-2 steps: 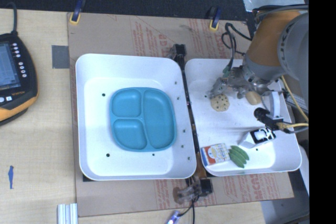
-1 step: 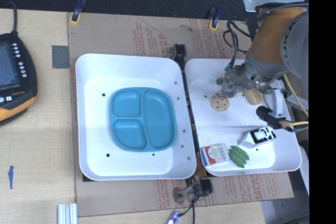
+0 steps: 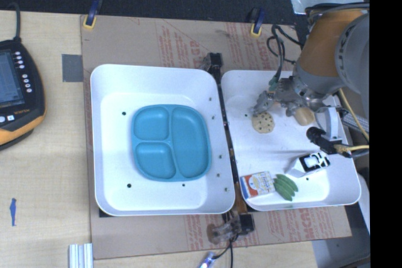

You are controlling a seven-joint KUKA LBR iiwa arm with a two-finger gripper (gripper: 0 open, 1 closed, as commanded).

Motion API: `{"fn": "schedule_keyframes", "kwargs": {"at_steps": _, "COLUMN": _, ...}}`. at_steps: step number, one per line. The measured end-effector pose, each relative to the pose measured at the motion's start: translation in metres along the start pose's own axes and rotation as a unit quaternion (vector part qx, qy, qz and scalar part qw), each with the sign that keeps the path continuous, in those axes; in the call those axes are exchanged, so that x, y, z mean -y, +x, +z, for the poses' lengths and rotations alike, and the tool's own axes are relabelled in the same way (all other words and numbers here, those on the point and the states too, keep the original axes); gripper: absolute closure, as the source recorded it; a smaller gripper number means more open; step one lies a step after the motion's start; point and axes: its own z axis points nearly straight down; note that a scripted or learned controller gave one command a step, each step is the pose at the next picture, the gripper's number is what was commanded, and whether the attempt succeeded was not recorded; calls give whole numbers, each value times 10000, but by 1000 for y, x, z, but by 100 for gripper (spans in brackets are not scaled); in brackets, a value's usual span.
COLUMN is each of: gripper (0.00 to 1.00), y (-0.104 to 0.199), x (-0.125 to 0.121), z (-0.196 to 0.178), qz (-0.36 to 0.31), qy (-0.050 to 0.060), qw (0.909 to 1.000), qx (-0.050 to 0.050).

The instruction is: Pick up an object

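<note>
1. While the grey arm with its orange band (image 3: 326,34) is reaching in from the right, its gripper (image 3: 267,103) is hanging low over the far part of the right bin (image 3: 251,81), just above a round tan cookie (image 3: 263,123)
2. Whether the fingers are spread or closed I cannot tell, as they are too small and dark against the bin
3. Nothing is showing between the fingers; the cookie is lying on the bin floor just beside them
4. A tan rounded piece (image 3: 304,115) is sitting close to the wrist, on the right of the cookie
5. Nearer the front of the same bin, a small red and white box (image 3: 256,184) is lying flat with a green leaf-like object (image 3: 286,186) touching its right side
6. A black and white object (image 3: 312,162) is lying near the bin's right wall
7. A blue divided plate (image 3: 170,142) is sitting in the middle of the left bin (image 3: 107,85)
8. Both bins are resting on brown cardboard (image 3: 157,41) on the desk, with a black and orange teach pendant (image 3: 16,91) lying at the far left
</note>
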Motion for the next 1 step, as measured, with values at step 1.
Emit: {"fn": "schedule_keyframes", "kwargs": {"at_steps": 1, "gripper": 0, "y": 10, "x": 2, "z": 21, "qz": 4, "qy": -6, "qw": 10000, "qx": -12}}
